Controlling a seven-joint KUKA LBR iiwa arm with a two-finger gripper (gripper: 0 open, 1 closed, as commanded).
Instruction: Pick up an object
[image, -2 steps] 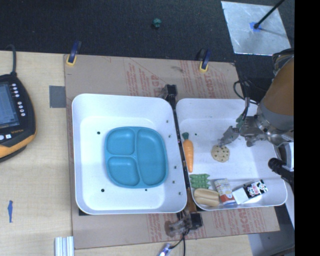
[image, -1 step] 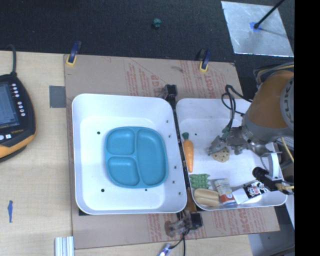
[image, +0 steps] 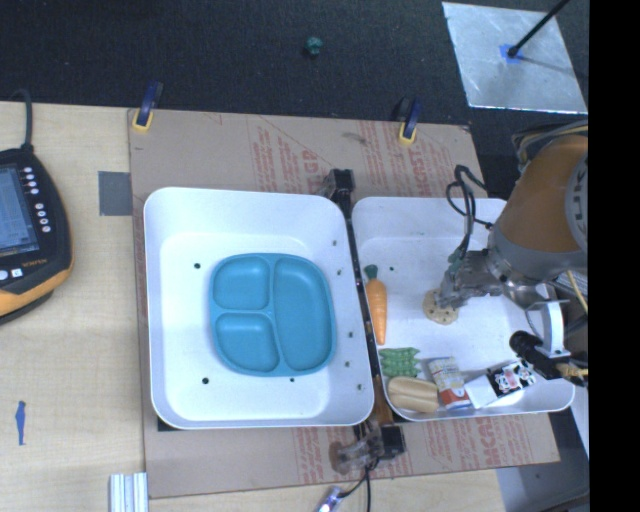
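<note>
Tan cookie (image: 440, 307) sits right under the gripper (image: 455, 287) in the right bin (image: 420, 222); reaching step, finger spread I cannot tell; next, close and lift

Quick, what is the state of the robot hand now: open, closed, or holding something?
Hand: low in the right bin, just over the small tan cookie-like piece; open or closed cannot be told, and no grasp is visible.

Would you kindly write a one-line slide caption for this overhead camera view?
Arm's hand lowered over a cookie in the right bin; blue plate in the left bin.
</note>
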